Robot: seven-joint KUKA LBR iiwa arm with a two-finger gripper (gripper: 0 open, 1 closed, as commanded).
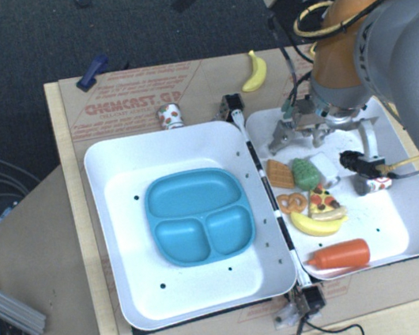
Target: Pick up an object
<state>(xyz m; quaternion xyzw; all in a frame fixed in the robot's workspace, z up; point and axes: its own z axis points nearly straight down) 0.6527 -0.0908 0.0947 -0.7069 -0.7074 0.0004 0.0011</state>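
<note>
Green toy (305, 172) is your likeliest pick. It lies in the upper left part of the right bin (415, 219), close against a cracker (279, 173) on its left and just above a pizza slice (324, 200). A pretzel (290, 203) and a banana (319, 222) sit lower down, and a red sausage (339, 256) lies near the bin's front wall. Treat the toy as play food: light, probably soft plastic or foam, knobbly on top and not fragile. It looks rough enough that it should not slip much, but so little weight means a glancing touch may push it aside rather than seat it. Bare bin floor shows above it and to its right, while the cracker and pizza slice crowd the other two sides. You would do best to come straight down over its middle and close across its narrower width, expecting to nudge a neighbour. The hand (306, 134) hangs over the bin's upper part, near the toy but apart from it. You cannot tell how far open it is, and none of the bin's things shows in it.
</note>
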